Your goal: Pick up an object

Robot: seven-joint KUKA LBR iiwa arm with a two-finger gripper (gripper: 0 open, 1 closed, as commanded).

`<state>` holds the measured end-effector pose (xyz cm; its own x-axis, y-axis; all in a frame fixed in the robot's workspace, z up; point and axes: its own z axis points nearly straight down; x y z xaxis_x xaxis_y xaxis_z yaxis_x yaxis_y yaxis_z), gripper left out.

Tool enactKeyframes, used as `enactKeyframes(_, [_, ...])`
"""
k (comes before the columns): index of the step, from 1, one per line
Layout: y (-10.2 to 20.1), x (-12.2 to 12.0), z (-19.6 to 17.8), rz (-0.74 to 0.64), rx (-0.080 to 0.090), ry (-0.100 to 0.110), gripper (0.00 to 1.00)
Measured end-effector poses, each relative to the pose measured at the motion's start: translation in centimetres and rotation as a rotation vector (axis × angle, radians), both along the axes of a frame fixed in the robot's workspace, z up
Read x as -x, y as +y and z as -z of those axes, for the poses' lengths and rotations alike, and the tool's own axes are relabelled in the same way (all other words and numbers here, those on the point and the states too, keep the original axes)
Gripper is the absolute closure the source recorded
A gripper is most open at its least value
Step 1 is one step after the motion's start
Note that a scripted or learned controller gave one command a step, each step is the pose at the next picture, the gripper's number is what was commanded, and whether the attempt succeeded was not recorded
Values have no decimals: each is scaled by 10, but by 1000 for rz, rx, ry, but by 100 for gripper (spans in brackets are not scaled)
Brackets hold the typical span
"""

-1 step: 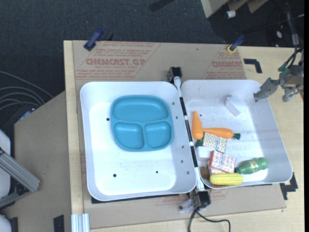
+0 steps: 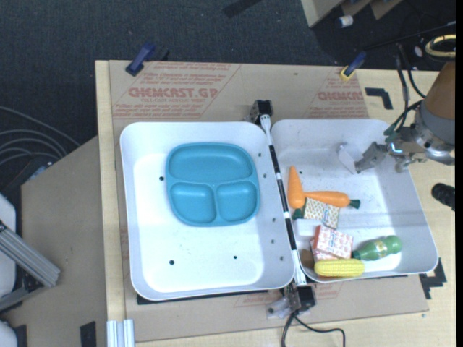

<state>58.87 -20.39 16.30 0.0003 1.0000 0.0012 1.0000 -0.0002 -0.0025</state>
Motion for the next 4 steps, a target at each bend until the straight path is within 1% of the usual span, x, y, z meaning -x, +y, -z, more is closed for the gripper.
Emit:
enactKeyframes(1, [47,-44,79,-1,0,-2,0])
enactKeyframes(2, [109,-44,78,-1,-1,0,0])
enactKeyframes(3, [109,-45,68,-1,-1,0,100])
enactKeyframes(4, [113,24,-22,0,0,-1,100])
